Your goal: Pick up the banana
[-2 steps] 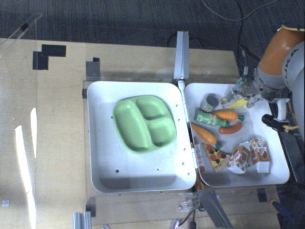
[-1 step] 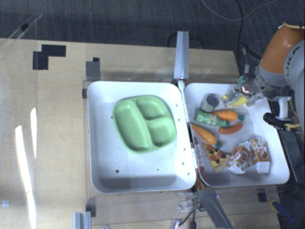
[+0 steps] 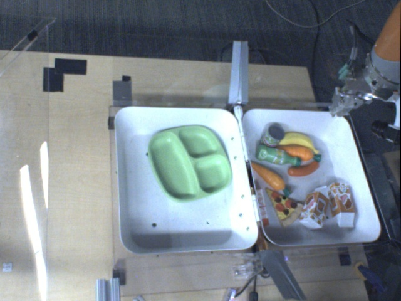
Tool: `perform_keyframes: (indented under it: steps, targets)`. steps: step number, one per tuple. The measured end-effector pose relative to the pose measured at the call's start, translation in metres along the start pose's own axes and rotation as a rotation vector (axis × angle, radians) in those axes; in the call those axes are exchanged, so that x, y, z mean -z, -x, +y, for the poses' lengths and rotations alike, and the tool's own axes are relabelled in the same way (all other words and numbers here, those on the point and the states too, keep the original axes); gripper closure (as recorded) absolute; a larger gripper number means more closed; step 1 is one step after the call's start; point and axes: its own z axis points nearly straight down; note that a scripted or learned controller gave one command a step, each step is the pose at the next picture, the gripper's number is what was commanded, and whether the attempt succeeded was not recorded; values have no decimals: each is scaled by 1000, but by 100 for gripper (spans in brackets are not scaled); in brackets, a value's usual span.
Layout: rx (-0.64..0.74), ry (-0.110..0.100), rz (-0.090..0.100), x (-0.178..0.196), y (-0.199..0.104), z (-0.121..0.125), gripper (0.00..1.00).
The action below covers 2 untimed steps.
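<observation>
The yellow banana (image 3: pixel 297 142) lies in the right bin (image 3: pixel 360 168), near its back middle, resting against a green bottle (image 3: pixel 276 156) and a small can (image 3: pixel 274 134). My gripper (image 3: pixel 341 103) hangs at the bin's back right corner, above the rim, well to the right of the banana and apart from it. Nothing shows between its fingers.
The left bin (image 3: pixel 131 168) holds a green divided plate (image 3: pixel 190 161). In the right bin also lie a carrot (image 3: pixel 269 177), a red-orange pepper (image 3: pixel 304 168), a pizza slice (image 3: pixel 283 207) and a brown-and-white carton (image 3: pixel 329 205). A metal post (image 3: pixel 239 74) stands between the bins at the back.
</observation>
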Motion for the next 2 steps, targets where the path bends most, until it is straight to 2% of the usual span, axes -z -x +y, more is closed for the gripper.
perform_keyframes:
  steps: [1, 2]
  targets:
    - [0, -1, 0, -1, 0, 0, 0]
    - [106, -1, 2, -136, -23, -3, 0]
